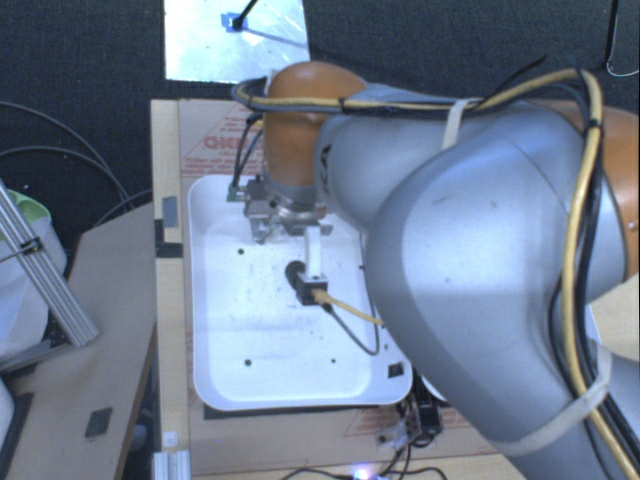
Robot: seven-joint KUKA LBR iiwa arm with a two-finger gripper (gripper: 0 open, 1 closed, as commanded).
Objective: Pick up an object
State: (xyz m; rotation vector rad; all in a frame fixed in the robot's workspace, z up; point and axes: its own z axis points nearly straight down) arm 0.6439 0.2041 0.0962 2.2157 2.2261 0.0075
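Note:
My gripper [266,226] hangs over the far part of the left white bin [215,368], just below the orange wrist band [295,118]. Nothing can be made out between its fingertips from this angle. The bin floor around it carries only small dark specks and faint smudges. A small dark square [395,370] sits near the bin's near right corner. The big grey arm [480,268] covers the right side of the view and hides the right bin.
Brown cardboard [205,143] lies under the bin. A shiny sheet [235,28] lies at the back. A metal rail [45,268] slants across the left, with a tan bench surface [110,318] beside the bin. Cables trail at the near edge.

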